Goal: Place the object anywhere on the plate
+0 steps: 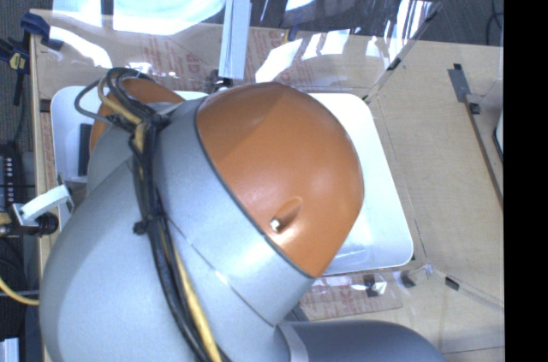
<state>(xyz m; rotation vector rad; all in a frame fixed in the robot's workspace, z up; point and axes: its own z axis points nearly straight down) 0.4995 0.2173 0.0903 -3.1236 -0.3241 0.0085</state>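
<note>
— So which way does the object lie from the end effector?
— Nobody can tell: the arm (orange band uppermost) covers most of the white bin, hiding object, plate and end effector state.
— And the surroundings?
— Pale worktop lies right; clear panels stand behind.

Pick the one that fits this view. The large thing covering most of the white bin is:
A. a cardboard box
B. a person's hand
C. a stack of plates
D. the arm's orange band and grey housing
D: the orange band and grey housing of the arm, with black cables along it, sit in front of the white bin.
</note>
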